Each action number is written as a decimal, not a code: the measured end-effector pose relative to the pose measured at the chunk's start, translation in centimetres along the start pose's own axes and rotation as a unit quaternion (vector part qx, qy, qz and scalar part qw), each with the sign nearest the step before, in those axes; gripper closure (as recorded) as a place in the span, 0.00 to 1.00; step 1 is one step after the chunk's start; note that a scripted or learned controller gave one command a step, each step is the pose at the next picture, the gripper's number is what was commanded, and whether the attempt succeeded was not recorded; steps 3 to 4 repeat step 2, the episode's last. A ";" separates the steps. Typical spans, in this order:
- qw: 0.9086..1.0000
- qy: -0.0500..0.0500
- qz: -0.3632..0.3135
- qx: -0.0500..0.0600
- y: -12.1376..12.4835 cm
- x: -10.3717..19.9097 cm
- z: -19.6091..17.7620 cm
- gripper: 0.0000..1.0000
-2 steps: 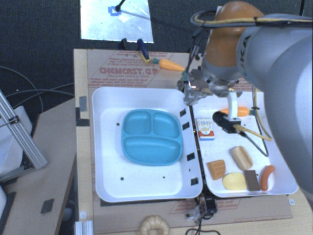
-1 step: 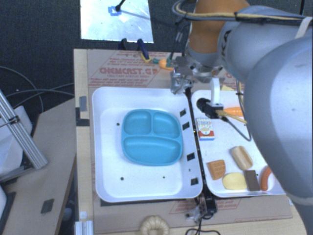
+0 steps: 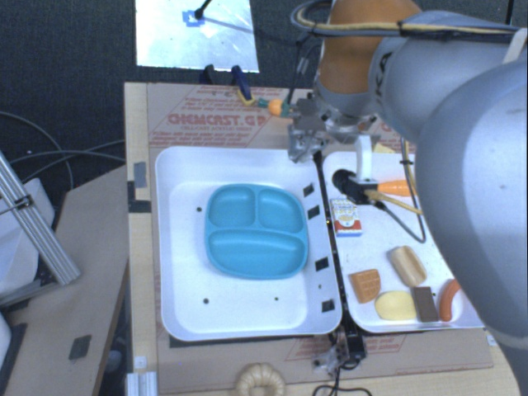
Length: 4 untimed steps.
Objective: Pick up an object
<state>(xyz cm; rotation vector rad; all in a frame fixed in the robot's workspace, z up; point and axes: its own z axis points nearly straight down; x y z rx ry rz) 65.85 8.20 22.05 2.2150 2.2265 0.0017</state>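
We record even, fairly bright overhead lighting: the two white bins [image 3: 177,221] read clean and near-white without burnt-out patches, the blue tray [image 3: 256,231] shows only soft sheen along its ridges, and shadows beneath the tray and the food items are faint and short. We note strong glare on the silvery sheet [image 3: 196,21] at the top, where detail washes out, while the dark floor around it stays dim and grainy. We list the grey arm [image 3: 462,122] as large, close to the lens and soft in focus, with overall resolution modest and small print blurred.
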 end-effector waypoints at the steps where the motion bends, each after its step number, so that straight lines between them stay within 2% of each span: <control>1: 1.000 0.000 -0.001 -0.001 0.6 0.3 -1.4 1.00; 2: 1.000 0.000 0.000 0.000 0.3 0.3 0.5 1.00; 4: 1.000 0.000 0.000 0.000 0.3 0.3 0.5 1.00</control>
